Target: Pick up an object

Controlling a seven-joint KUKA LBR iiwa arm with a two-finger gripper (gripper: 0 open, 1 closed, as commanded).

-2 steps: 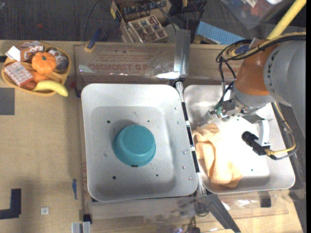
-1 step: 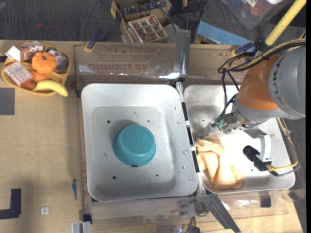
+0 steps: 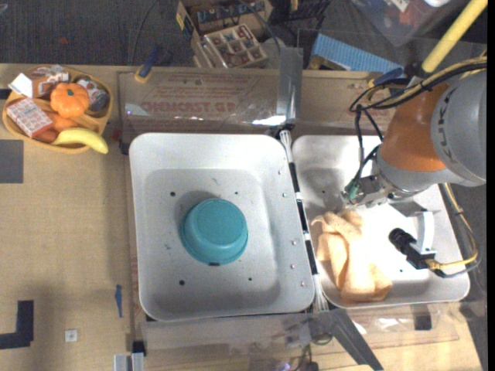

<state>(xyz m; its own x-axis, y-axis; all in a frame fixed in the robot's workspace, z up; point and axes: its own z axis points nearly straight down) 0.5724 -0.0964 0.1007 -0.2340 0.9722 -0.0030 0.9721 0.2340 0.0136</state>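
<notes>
A teal bowl (image 3: 215, 230) lies upside down in the middle of the left bin (image 3: 155, 161). A crumpled pale yellow cloth (image 3: 348, 257) lies along the left and front side of the right bin (image 3: 325, 157). My gripper (image 3: 357, 195) hangs low in the right bin, just above the cloth's far end. Whether it touches the cloth is hard to tell.
A bowl of toy fruit (image 3: 58, 110) with a banana and an orange pumpkin stands on the bench at the far left. Clutter and boxes (image 3: 228, 29) lie beyond the bins. The ridge between the two bins (image 3: 298, 199) runs just left of the gripper.
</notes>
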